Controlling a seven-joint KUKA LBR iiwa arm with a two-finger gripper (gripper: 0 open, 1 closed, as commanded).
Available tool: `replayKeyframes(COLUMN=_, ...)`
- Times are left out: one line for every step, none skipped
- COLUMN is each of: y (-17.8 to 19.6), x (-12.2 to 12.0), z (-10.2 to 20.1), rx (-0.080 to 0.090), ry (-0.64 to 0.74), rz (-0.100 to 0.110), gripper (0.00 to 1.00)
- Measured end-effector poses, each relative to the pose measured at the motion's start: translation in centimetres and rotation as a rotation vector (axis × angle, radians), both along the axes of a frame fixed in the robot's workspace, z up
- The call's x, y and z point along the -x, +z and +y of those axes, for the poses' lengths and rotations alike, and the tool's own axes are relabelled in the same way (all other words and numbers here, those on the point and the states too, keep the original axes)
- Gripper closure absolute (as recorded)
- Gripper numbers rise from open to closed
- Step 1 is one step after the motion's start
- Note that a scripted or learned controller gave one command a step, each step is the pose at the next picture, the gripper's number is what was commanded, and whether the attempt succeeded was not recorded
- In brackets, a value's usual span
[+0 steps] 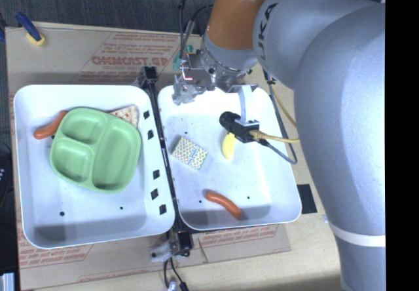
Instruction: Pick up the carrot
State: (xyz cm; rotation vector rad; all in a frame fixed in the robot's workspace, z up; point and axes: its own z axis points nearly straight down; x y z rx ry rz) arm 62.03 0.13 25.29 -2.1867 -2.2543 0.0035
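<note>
- The carrot, judged by its orange colour and taper, lies in the right bin, close to the near wall and slanting across the floor.
- A similar orange piece pokes out from under the green plate in the left bin. It could be mistaken for the carrot, and which one is meant cannot be told for certain.
- The gripper hangs over the far left corner of the right bin, well apart from the carrot. Whether the jaws are open or closed cannot be told.
- The carrot looks light, stiff and smooth, probably a plastic toy, so it may roll or slip out of a loose pinch.
- The best hold is likely across its middle, with the jaws turned square to its long axis.
- The near wall sits just beside the carrot's thicker end, so the jaw on that side has little room.
- The bin floor is open toward the middle. The patterned square and the yellow piece lie apart from the carrot.
- A straight descent looks safer than a sweep along the wall.
</note>
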Motion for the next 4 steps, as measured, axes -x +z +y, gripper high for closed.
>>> replayKeyframes(y=-3.5, x=-0.8, z=-8.4, rx=0.0, ry=0.129, rz=0.003, gripper=1.0)
replayKeyframes(y=-5.0, x=2.2, z=-2.1, rx=-0.001, ry=-0.065, rz=0.005, gripper=1.0)
replayKeyframes(y=4.7, x=4.2, z=-9.0, rx=0.0, ry=0.121, rz=-0.001, gripper=1.0)
replayKeyframes(y=2.3, x=8.3, z=-2.7, rx=-0.001, ry=-0.029, rz=0.003, gripper=1.0)
